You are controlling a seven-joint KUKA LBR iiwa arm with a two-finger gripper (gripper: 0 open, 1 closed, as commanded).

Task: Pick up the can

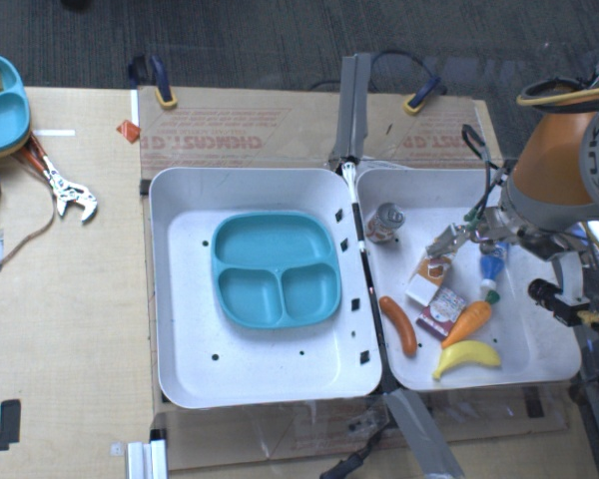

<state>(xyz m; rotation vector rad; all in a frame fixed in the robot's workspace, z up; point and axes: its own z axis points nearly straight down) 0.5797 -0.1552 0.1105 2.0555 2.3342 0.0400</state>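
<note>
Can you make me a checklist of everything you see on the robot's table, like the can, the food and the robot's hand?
Surface: wooden bench with two white bins side by side, left bin, right bin.
Job's things: can stands in the right bin near its back-left corner, untouched.
Clutter: teal divided plate in the left bin; sausage, carrot, banana, small boxes and a blue bottle in the right bin.
Hand: hand hovers over the boxes, to the right of the can, holding nothing I can see.
Cables: black cable behind the bins.
Surroundings: wrench and a teal tray on the bench, clamps at the back edge.
</note>
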